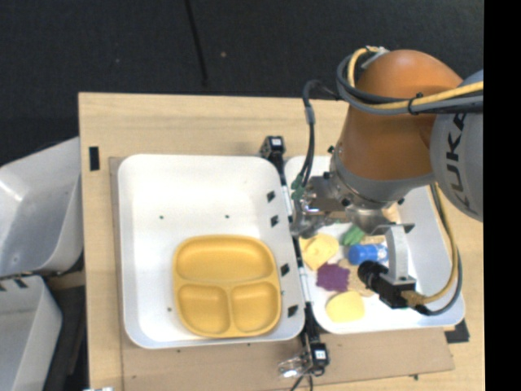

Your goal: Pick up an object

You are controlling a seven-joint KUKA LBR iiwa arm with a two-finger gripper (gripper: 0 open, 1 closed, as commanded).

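Pale wooden bench (187,120) sitting on a dark, near-black floor, with 2 shallow white plastic bins side by side on it. The left bin (146,194) holds just 1 thing: a yellow plastic divided tray with 3 compartments (227,285), lying flat toward that bin's near right corner.

The right bin (435,312) is where the small stuff is, all bunched along its left wall and near edge: a pale yellow soft block (319,248) just beside the left wall, a purple crumpled piece (332,277) right below it, a yellow rounded lump (345,305) close to the near edge, a small green bit (353,236) and a blue cylinder-ish piece (363,253) touching or almost touching it.

The grey KUKA arm with the big orange band (391,129) hangs over the right bin's far half and covers most of it. The gripper (313,206) seems to be down by the left wall, just above the pale yellow block (honestly can't tell whether it's spread or closed, it's a jumble of dark metal there), and I can't see anything held in it.

Off the bench's left edge there's some white moulded equipment (32,210).
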